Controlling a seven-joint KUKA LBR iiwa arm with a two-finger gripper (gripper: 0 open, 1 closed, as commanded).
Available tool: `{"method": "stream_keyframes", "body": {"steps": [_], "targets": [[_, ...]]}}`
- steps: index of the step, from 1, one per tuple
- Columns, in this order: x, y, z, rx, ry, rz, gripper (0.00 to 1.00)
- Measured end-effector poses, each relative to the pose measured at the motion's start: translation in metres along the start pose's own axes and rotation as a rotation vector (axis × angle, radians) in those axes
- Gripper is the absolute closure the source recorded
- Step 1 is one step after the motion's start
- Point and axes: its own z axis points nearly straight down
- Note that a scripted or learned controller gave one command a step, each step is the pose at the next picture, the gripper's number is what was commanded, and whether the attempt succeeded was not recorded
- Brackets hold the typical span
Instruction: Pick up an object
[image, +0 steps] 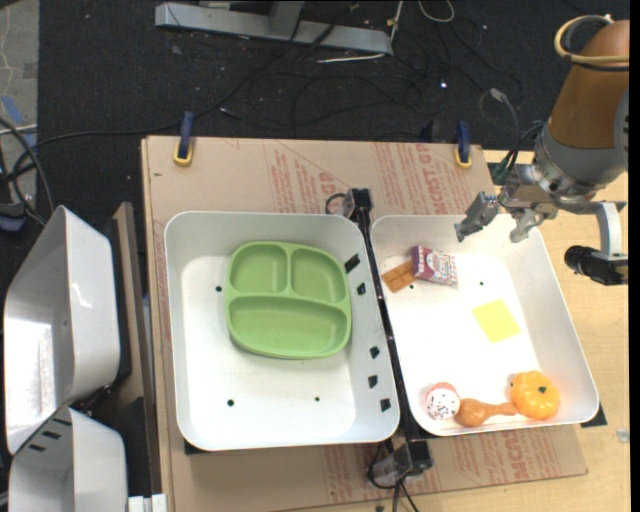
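Nothing is sitting between the fingers yet: your hand (498, 222) is hovering spread open and empty above the far edge of the right bin (565, 345), so the pick is looking like it is only just getting going. You are closest to the small purple carton (434, 265), lying beside a brown block (397, 277), while the yellow square (496, 321), orange pumpkin toy (534, 394) and speckled ball (441, 403) are waiting further off. Descent, closing and lift are all remaining, I'd judge.
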Motion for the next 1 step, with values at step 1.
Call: {"method": "stream_keyframes", "body": {"steps": [1], "targets": [[0.0006,0.0022,-0.0086,-0.014,-0.002,-0.003,0.0]]}}
